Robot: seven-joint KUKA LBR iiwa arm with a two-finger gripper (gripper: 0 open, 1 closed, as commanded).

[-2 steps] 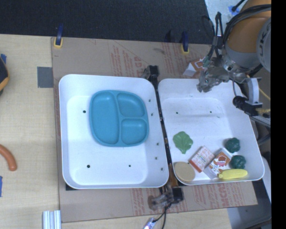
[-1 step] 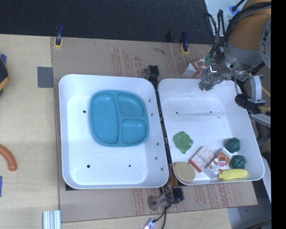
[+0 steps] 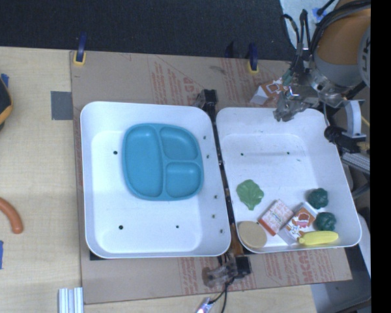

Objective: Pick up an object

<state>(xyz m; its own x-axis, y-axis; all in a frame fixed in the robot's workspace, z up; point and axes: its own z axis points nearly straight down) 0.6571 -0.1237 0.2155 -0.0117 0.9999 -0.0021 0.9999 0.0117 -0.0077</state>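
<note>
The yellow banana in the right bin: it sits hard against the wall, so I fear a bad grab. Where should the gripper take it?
Grip the banana across its narrow middle, coming straight down. It lies flat along the right bin's near wall, beside a small carton.

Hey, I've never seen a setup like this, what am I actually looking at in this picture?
One camera looks down at a slant on a workbench. The grey and orange machine at the upper right is a robot arm; its hand hangs over the far edge of the right white bin, with nothing seen in it. That bin holds small toys: a green leaf, a yellow banana, a round biscuit, two little boxes. The left bin holds a blue divided plate. A toy sausage lies on the bench.
</note>
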